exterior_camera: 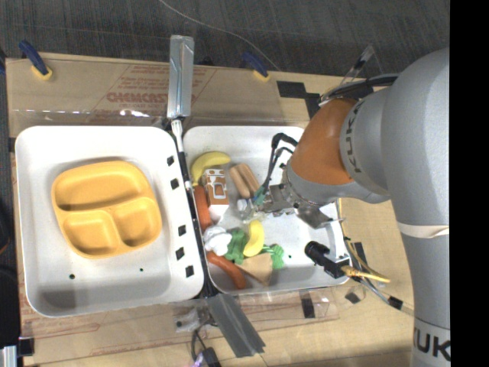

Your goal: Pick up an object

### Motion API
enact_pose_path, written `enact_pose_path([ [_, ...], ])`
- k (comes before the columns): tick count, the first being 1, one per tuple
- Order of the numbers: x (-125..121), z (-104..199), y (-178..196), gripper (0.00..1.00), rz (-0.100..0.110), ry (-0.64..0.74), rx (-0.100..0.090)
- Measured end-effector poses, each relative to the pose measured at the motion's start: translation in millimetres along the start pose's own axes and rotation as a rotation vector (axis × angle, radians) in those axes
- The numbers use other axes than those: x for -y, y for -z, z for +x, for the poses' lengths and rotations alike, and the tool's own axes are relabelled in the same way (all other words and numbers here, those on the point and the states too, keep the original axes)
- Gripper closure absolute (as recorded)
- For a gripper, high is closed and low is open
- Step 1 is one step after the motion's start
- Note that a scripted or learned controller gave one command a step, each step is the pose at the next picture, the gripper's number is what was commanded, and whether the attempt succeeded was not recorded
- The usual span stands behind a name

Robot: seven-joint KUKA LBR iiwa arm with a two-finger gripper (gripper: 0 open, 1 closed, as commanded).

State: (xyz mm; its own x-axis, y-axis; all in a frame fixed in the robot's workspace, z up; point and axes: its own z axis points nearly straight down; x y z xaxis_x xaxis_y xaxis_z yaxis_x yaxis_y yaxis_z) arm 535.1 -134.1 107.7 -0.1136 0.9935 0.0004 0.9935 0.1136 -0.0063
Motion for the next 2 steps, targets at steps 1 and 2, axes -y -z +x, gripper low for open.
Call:
enact_pose_path([
  [1, -44.4, 27.4, -14.9, 1.0, -0.009, -0.127, 0.004],
  [2, -41.8, 9.9, 88.1, 1.0, -0.007, 0.215, 0.002],
])
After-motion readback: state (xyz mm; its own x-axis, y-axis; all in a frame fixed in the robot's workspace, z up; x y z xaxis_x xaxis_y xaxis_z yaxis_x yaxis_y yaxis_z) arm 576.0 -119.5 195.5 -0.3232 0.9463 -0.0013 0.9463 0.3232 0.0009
